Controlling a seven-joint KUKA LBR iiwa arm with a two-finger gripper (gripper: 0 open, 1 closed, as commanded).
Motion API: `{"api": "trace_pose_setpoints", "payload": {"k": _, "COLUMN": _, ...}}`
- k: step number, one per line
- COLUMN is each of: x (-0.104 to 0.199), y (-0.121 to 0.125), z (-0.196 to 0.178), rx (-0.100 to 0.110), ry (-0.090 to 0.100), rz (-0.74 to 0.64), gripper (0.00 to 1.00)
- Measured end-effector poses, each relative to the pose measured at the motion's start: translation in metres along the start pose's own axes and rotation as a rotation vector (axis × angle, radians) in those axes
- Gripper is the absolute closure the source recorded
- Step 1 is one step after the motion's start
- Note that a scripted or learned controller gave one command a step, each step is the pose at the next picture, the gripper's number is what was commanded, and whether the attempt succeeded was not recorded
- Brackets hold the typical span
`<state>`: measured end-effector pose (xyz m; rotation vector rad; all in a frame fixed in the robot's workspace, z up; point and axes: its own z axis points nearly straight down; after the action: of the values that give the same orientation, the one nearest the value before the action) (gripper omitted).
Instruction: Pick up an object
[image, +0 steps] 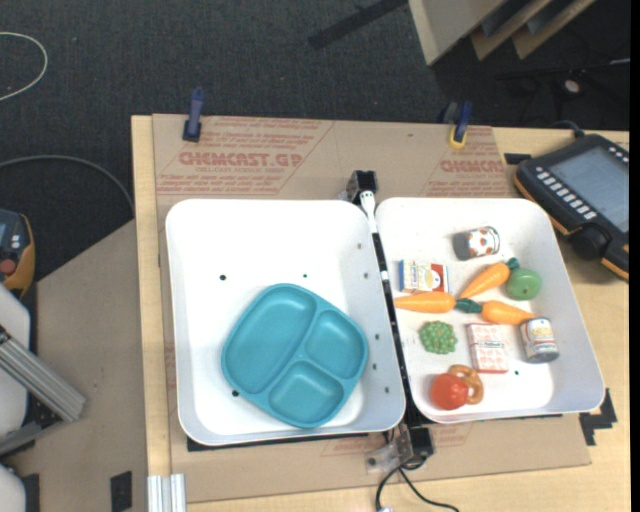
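- The right bin (568, 330) holds the small toy foods that could be picked up: two cans, one (476, 242) near the back and one (540, 339) at the right, three carrots (424, 301), a green round fruit (522, 284), a green bumpy piece (437, 336), a red tomato (452, 390) and two small boxes.
- The box (422, 274) by the inner wall has a blue, white and red label; the other box (489, 348) is white with red print. Both are too small to read.
- The left bin (200, 250) holds a teal plate (294, 352) with three compartments.
- The table (300, 150) is covered with brown paper printed in red "CHEMCAST G.P"; two clamps (193, 114) grip its back edge.
- A black handheld controller (585, 195) lies at the right; the floor (90, 80) is dark carpet.
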<state>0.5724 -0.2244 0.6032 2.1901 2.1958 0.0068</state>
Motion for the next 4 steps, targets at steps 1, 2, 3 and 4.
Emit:
{"api": "trace_pose_setpoints", "payload": {"k": 1, "x": 0.0, "y": 0.001, "z": -0.011, "rx": -0.005, "ry": -0.004, "rz": 0.0, "gripper": 1.0}}
{"api": "trace_pose_setpoints", "payload": {"k": 2, "x": -0.001, "y": 0.001, "z": -0.022, "rx": -0.009, "ry": -0.008, "rz": 0.0, "gripper": 1.0}}
{"api": "trace_pose_setpoints", "payload": {"k": 3, "x": -0.001, "y": 0.002, "z": -0.034, "rx": -0.015, "ry": -0.012, "rz": 0.0, "gripper": 1.0}}
{"api": "trace_pose_setpoints", "payload": {"k": 4, "x": -0.001, "y": 0.003, "z": -0.045, "rx": -0.019, "ry": -0.016, "rz": 0.0, "gripper": 1.0}}
